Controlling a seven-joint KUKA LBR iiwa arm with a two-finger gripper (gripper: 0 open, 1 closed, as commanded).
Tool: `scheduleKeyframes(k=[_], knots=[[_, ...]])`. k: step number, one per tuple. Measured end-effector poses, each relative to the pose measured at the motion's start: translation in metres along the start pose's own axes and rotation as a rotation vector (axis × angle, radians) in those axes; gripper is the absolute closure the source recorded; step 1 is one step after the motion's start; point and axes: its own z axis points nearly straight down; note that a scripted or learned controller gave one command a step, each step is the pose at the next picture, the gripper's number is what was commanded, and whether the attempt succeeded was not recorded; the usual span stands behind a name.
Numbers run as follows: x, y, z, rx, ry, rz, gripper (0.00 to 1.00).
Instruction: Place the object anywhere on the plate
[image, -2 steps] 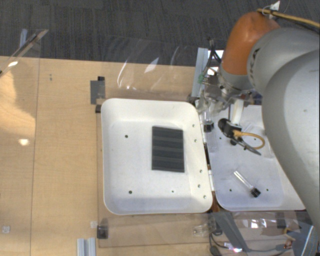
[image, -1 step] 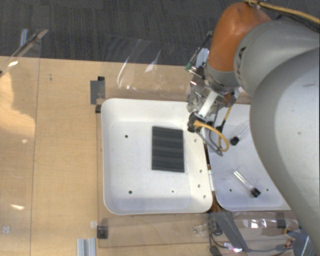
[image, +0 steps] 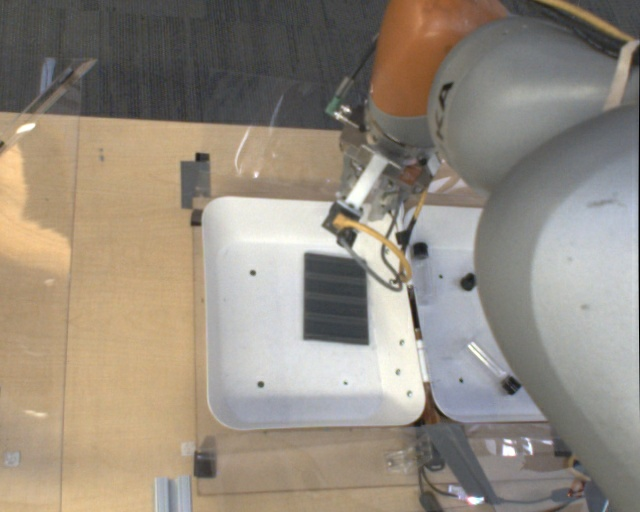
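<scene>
Dark ribbed plate (image: 336, 298) sits mid left bin (image: 230, 300). Gripper (image: 345, 222) hovers at its 1 o'clock; I can't tell if it's open, shut or carrying the object. Risk: a release from there lands on bin floor, missing the plate. Yellow cable (image: 385, 245) dangles close. Right bin (image: 450, 395) at 3 o'clock holds a small black piece (image: 467, 283) and a clear stick (image: 490, 363).

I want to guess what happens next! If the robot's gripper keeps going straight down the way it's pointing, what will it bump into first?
Probably the dark ribbed plate in the left bin. The gripper points down and left, near the plate's top right corner. Depth is hard to judge, so it might touch the white bin floor beside it instead.
</scene>
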Motion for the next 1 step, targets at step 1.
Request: scheduleKeyframes(k=[1], knots=[[0.0586,-0.0121,0.0404,0.002,-0.002,0.093,1.00]])
